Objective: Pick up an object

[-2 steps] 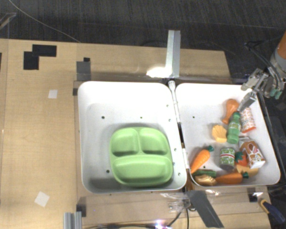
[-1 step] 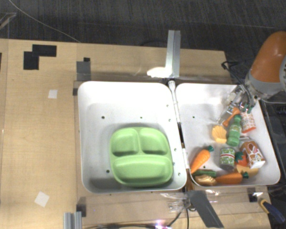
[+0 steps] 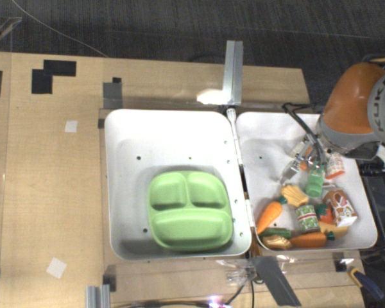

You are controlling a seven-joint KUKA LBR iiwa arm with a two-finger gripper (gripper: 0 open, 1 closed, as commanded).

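Starting at the near edge of the right bin [image 3: 369,239]: toy food piled in its near-right corner, touching or overlapping. Nearest the front wall a bread-like piece [image 3: 275,240] and an orange piece [image 3: 308,239], then a carrot [image 3: 268,215], a small can [image 3: 307,218], a red-and-white carton [image 3: 342,208], a yellow cracker-like piece [image 3: 295,195]. Just beyond, a green bottle [image 3: 314,183] sits right under the gripper [image 3: 303,164], which hangs low over the pile's far side; can't tell if it's parted or clenched, and can't say it has anything. Bottle looks like the likely target: light, rigid plastic, smooth so probably slippery; best pinched across the narrow body, mid-height. Neighbours are tight, may get dragged. Left bin [image 3: 122,172] carries a green divided plate [image 3: 189,210]. Both bins sit on the wooden table [image 3: 45,191]
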